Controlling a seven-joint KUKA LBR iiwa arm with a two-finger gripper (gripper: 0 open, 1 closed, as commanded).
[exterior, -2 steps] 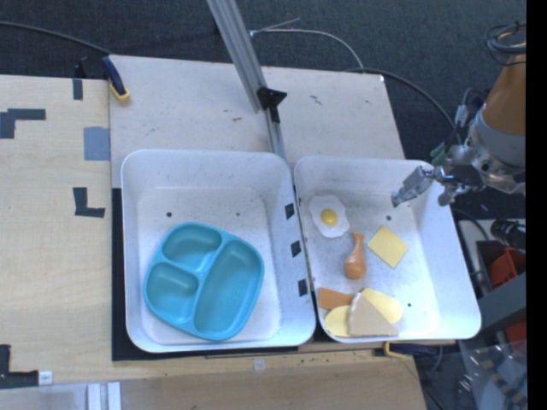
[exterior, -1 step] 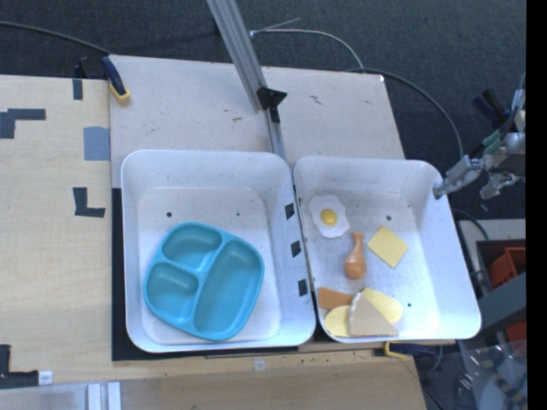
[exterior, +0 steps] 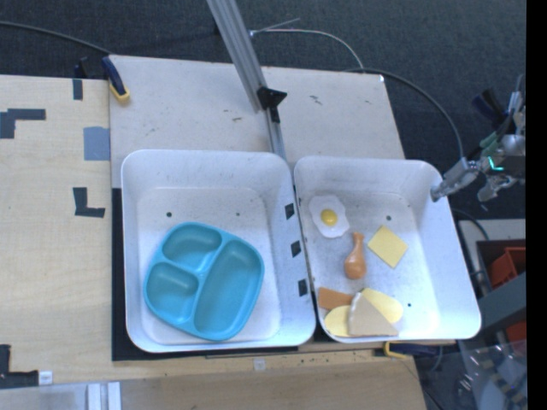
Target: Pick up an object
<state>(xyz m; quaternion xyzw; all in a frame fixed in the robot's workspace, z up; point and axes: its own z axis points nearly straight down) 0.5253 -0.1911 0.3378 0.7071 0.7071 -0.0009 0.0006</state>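
Observation:
The right bin (exterior: 444,229) holds toy food: a fried egg (exterior: 328,217), an orange-brown drumstick (exterior: 355,257), a yellow cheese square (exterior: 388,247), an orange slab (exterior: 333,297), and a pale yellow and cream wedge (exterior: 366,314) at the front. My gripper (exterior: 468,178) hangs just outside the bin's far right corner, up and to the right of the cheese. It is small and partly cut off at the view's edge. Nothing is seen in it.
A blue divided plate (exterior: 205,280) lies in the left bin (exterior: 137,178). A slanted metal rail (exterior: 244,49) runs from the top down to the seam between the bins. Cables cross the dark floor at the back right.

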